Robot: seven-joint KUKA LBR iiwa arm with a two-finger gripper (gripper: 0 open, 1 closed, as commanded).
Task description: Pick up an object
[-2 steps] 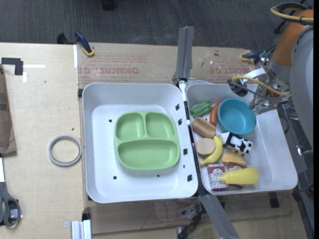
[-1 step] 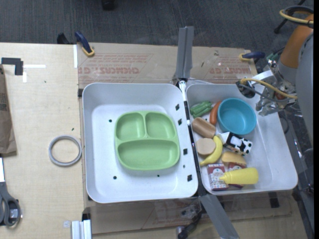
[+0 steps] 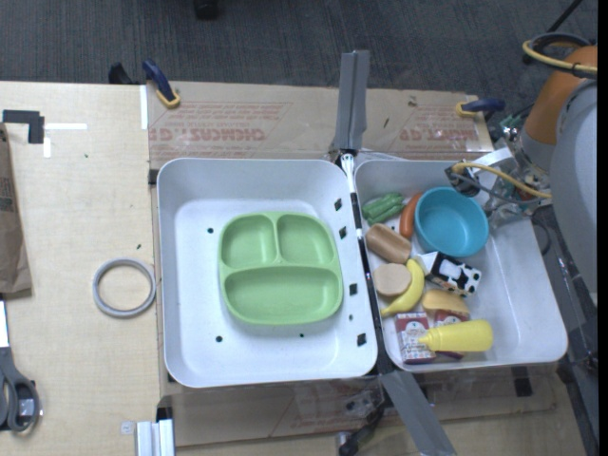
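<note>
The right bin [image 3: 532,283] holds a heap of toy food. A blue bowl [image 3: 451,221] sits at its far side, with a green vegetable [image 3: 383,206] and a brown bun [image 3: 388,243] to its left. Nearer the front lie a banana [image 3: 410,288], a black-and-white cow toy [image 3: 458,275], a yellow mustard bottle [image 3: 461,336] and a small red packet [image 3: 410,338]. My gripper [image 3: 503,196] hangs amid cables over the bin's far right corner, just right of the bowl. It holds nothing that I can see.
The left bin [image 3: 180,255] bears a green divided plate [image 3: 280,267]. A grey post [image 3: 353,98] stands behind the gap between the bins. On the bench to the left lie a tape ring [image 3: 123,286] and scissors [image 3: 14,402].
</note>
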